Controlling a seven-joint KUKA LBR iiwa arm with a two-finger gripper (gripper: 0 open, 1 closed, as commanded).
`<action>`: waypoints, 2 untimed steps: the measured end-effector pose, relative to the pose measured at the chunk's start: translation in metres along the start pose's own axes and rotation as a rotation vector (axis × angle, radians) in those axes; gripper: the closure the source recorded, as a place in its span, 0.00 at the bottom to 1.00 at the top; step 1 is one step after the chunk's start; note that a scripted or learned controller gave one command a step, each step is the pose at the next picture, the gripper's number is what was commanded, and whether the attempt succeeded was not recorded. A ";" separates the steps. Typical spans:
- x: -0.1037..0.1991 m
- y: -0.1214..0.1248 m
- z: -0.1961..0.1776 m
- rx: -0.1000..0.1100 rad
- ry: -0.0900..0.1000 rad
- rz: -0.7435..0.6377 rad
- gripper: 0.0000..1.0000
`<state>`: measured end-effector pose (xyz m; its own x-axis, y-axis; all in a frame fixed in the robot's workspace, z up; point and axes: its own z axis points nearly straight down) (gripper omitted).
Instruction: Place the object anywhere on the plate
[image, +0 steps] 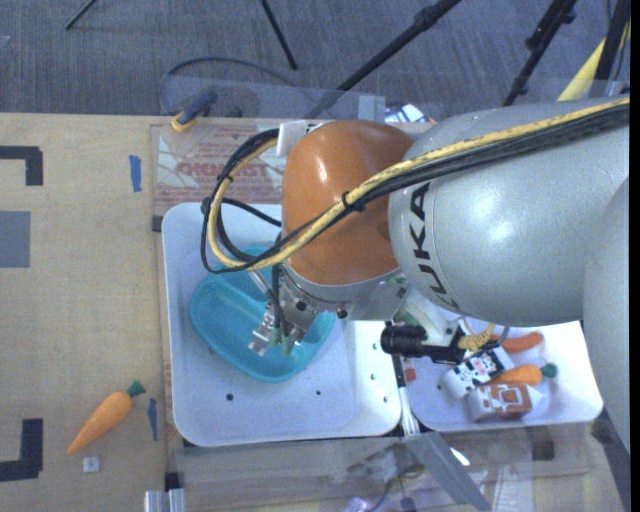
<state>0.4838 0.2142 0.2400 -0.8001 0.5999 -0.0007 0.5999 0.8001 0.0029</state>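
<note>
The bench edge and a toy carrot (100, 420) lying outside the bins on the tan board (80, 300) are occupying the foreground. The right bin (580, 395) is holding a second carrot (520, 376) and small printed blocks (495, 398). The gripper (275, 335) is hanging directly over the blue plate (225, 315) in the left bin (300, 415); whether it is clasping anything cannot be told, and the task's object cannot be identified with certainty. Judgement: the placing step is appearing to be in hand; the next move is calling for a release low over the plate, then a vertical retreat. Beyond, grey carpet (120, 50) and tripod legs (280, 40) are lining the room
</note>
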 end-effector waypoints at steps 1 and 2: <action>-0.002 0.000 -0.010 -0.003 -0.002 0.003 1.00; -0.040 -0.054 0.002 0.003 0.001 0.036 1.00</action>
<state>0.4832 0.1470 0.2379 -0.7779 0.6284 0.0004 0.6284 0.7779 -0.0003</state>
